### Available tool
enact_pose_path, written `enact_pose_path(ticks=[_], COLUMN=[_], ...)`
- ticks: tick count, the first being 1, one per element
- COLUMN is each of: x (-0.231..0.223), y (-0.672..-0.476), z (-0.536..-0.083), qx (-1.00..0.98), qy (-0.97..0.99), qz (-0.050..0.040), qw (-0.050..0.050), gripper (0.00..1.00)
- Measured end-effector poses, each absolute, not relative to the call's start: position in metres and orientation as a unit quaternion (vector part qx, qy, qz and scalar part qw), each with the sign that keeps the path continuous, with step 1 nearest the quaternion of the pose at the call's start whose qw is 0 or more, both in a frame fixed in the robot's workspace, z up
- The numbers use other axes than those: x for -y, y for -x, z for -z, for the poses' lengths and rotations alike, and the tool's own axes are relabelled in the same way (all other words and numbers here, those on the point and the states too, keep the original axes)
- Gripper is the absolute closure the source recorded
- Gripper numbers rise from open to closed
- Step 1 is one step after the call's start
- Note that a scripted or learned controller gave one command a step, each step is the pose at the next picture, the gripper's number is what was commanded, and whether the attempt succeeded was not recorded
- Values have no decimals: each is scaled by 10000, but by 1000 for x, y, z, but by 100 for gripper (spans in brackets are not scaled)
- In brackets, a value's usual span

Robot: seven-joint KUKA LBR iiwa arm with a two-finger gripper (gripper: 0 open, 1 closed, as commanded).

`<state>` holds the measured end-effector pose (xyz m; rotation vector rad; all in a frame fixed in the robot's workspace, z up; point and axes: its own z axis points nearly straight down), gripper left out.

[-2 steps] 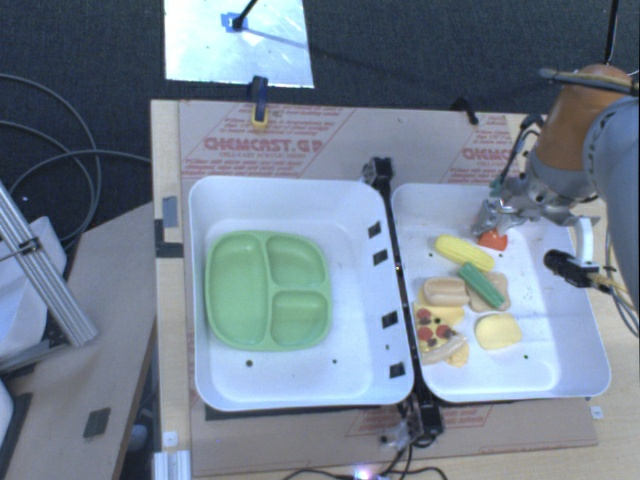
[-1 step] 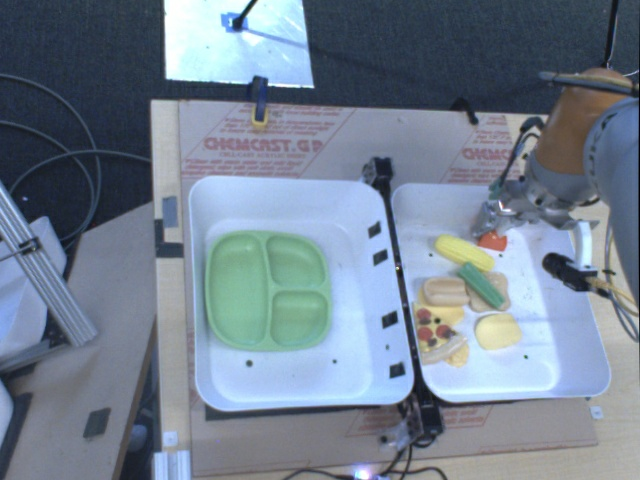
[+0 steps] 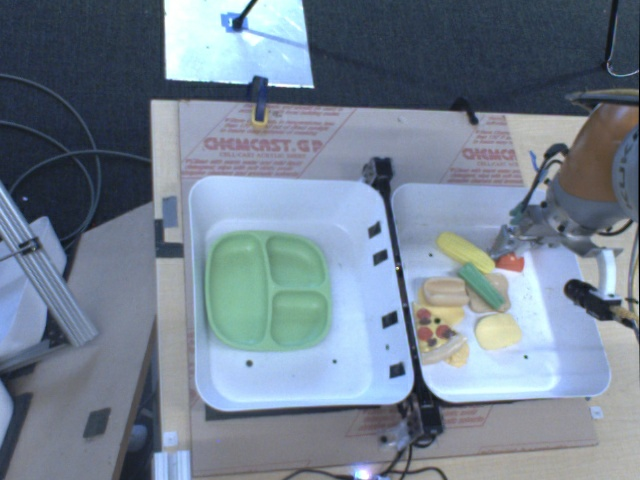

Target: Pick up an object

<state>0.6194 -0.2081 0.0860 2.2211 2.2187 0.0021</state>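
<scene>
Two white bins sit on the table [image 3: 300,133]. The left bin [image 3: 290,203] holds one green divided plate [image 3: 267,290]. The right bin [image 3: 560,363] holds six toy foods clustered around its centre. The jaws [image 3: 507,238] hover at three o'clock of the yellow corn [image 3: 464,251], above a small red piece [image 3: 510,262]; I cannot tell their state.

A: What lies in the right bin [image 3: 560,373]?

B: 6 toy foods, clustered toward its left half; a yellow corn cob [image 3: 464,251] lies slanted at the top; a small red piece [image 3: 510,262] sits just right of it, near the bin's middle.

A: And below those?

B: A green stick [image 3: 481,285] lies diagonally, resting on a tan bun [image 3: 446,291]; a pale yellow lump [image 3: 497,331] sits lower right; a pizza slice [image 3: 439,332] with red dots lies flat at the lower left, against the bin's wall.
</scene>
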Motion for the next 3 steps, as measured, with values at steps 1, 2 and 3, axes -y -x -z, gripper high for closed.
enact_pose_path(ticks=[1,2,3], x=[207,207,207], y=[-622,-623,-624], z=[-98,-108,-119], qx=[-7076,-7075,-7075], qy=[-7066,-7067,-7067], qz=[-20,-32,-44], qw=[37,51,63], gripper=[100,100,100])
